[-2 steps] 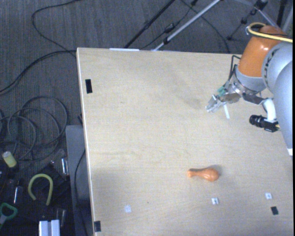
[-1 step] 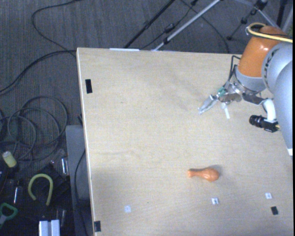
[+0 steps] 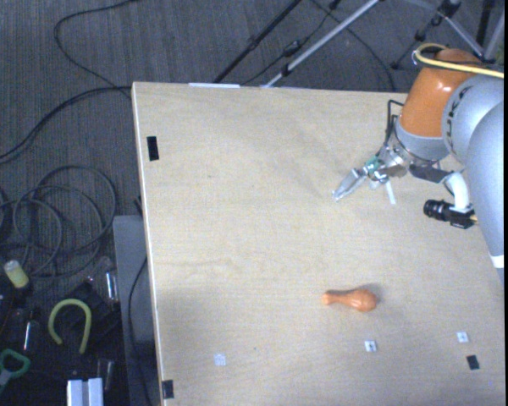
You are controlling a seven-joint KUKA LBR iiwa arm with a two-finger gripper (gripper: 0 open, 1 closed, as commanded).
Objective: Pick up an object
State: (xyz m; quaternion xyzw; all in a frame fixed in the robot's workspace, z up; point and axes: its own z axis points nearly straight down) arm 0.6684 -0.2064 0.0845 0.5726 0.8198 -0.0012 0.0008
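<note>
A small orange object (image 3: 351, 299), shaped like a pear or gourd, lies on its side on the tan bench top (image 3: 237, 227) toward the front right. My gripper (image 3: 364, 197) hangs at the right side, farther back than the orange object and well apart from it. Its fingers are spread open, one pointing left (image 3: 345, 188), and nothing sits between them. The grey arm with its orange band (image 3: 427, 100) comes in from the right edge.
A black mark (image 3: 153, 148) sits near the bench's left edge, and small tags (image 3: 370, 345) dot its front. Cables (image 3: 51, 210) and tools lie on the floor to the left. Stand legs (image 3: 339, 24) cross behind the bench.
</note>
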